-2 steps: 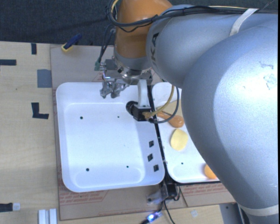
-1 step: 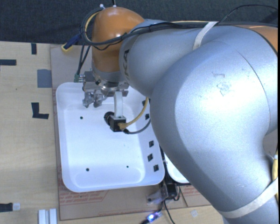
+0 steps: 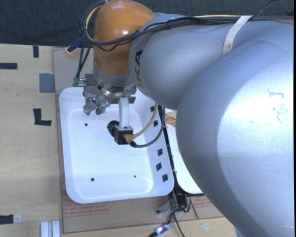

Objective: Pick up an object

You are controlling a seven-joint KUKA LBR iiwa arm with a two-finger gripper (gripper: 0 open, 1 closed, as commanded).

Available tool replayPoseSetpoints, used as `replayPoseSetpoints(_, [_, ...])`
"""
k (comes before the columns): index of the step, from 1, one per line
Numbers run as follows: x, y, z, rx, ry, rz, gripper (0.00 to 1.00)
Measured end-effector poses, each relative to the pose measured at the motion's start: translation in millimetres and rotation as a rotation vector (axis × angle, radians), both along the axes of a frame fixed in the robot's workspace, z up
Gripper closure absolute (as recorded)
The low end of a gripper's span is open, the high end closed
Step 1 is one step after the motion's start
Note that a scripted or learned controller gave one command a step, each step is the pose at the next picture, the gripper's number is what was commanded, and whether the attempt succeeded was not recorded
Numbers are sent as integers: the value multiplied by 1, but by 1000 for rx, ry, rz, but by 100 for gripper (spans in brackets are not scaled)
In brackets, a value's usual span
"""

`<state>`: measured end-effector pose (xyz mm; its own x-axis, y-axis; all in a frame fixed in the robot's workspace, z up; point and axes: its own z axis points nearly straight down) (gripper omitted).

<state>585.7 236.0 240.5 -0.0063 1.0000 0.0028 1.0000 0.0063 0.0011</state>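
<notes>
My gripper (image 3: 94, 107) hangs over the far-left corner of the left bin (image 3: 79, 181); I cannot tell its opening. I see nothing held, so picking remains.

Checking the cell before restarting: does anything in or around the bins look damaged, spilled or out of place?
Nothing stands out. The gripper hangs over the back of the left bin, which sits square on the bench, with no spill or damage visible.
</notes>
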Motion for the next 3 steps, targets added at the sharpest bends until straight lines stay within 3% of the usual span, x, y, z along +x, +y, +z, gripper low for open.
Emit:
replayPoseSetpoints(1, [-2, -3, -53, -6, 7, -4, 100])
replayPoseSetpoints(2, [35, -3, -70, -4, 2, -4, 100])
replayPoseSetpoints(3, [57, -2, -32, -2, -1, -3, 100])
